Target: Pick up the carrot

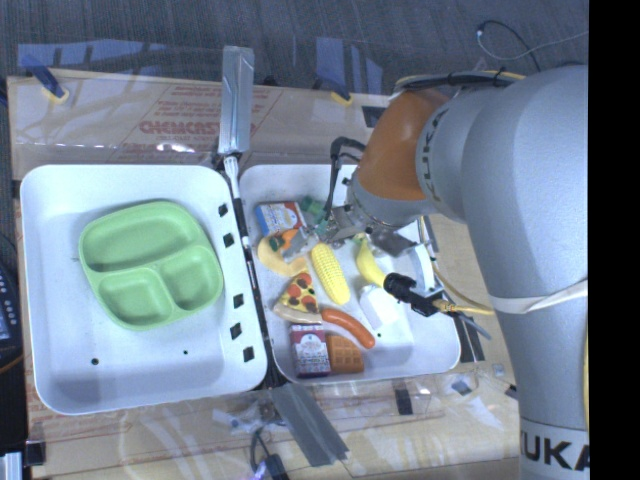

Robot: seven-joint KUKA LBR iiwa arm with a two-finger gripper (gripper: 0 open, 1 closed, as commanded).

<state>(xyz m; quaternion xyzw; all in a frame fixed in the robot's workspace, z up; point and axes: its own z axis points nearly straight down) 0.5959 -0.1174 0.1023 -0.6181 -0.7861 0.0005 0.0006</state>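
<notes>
The carrot (pixel 284 240) is a small orange piece in the upper left of the right bin (pixel 440 353), lying between a printed carton (pixel 277 215) and a yellow flat piece (pixel 280 260). My gripper (pixel 327 227) reaches down from under the orange-banded wrist (pixel 400 158), just right of the carrot and above the corn cob (pixel 330 273). The dark tip sits low among the toys. Nothing is visibly held between the fingers, and the wrist hides much of the hand.
The right bin also holds a banana (pixel 369 265), pizza slice (pixel 298 293), sausage (pixel 347 326), small box (pixel 310 352) and white block (pixel 376 307). A green divided plate (pixel 150 261) lies in the left bin (pixel 50 368).
</notes>
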